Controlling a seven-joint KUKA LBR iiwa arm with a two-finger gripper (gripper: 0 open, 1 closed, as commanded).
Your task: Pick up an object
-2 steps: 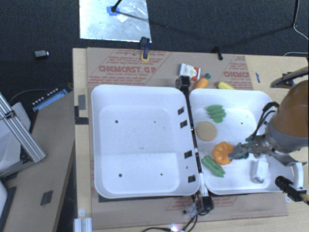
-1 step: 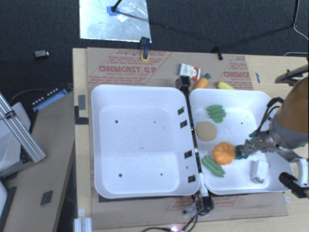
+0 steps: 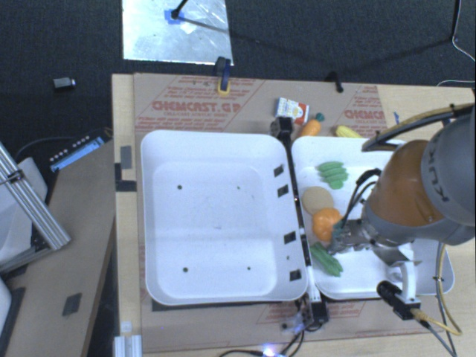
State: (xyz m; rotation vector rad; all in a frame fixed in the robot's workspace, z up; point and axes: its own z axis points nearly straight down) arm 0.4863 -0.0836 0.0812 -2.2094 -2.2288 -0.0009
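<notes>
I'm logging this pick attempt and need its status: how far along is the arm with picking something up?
Done: the arm has reached into the right bin, and its gripper is down among the items at the bin's left side. In hand: it sits right beside the orange ball and the green vegetable, but nothing shows between its fingers. Left: secure one item and lift it. The beige piece and upper green piece lie apart, untouched.

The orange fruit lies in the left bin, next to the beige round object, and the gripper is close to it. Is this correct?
Not quite. The orange fruit lies in the right bin, not the left bin. The rest holds: it sits next to the beige round object, and the gripper is close beside it. The camera view shows this.
</notes>
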